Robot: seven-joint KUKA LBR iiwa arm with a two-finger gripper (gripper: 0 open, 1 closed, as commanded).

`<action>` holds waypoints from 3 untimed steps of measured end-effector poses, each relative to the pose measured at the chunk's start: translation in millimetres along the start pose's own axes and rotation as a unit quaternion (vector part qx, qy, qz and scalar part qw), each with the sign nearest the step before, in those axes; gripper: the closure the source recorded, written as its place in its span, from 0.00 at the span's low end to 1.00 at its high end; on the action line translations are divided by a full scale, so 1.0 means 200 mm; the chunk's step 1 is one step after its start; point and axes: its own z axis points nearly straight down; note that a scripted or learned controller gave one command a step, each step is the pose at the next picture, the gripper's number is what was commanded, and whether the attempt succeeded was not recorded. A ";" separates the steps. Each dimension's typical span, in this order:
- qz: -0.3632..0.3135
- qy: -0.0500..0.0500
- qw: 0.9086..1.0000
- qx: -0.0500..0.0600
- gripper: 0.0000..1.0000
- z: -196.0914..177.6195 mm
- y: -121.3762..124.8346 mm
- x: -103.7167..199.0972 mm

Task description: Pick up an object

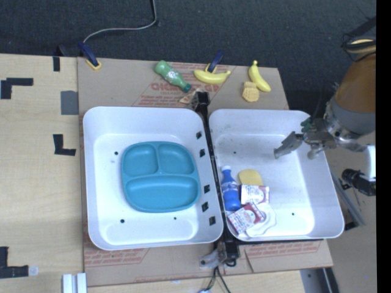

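The right bin [317, 182] holds a small cluster at its near-left corner: a blue bottle [230, 190] lying along the left wall, a yellow rounded piece [250, 177], a white and red packet [254, 195] and a crumpled red and white pouch [249, 218]. My gripper [298, 151] hangs over the right bin's far-right part, well to the right of and behind the cluster. Its two fingers stand spread apart with nothing between them. The grey arm with its orange band [357, 96] comes in from the right edge.
The left bin [98, 163] holds a blue divided plate [160, 176]. Behind the bins on the cardboard lie a green bottle [171, 75], two toy bananas [211, 75] [259, 78] and a small yellow piece [250, 93]. A cable [143, 17] runs over the dark floor.
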 end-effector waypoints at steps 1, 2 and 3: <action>0.001 -0.001 1.000 0.000 0.00 0.60 -0.09 0.29; 0.000 -0.001 1.000 -0.003 0.00 0.65 0.19 0.22; 0.000 -0.002 1.000 -0.004 0.00 0.65 0.05 0.31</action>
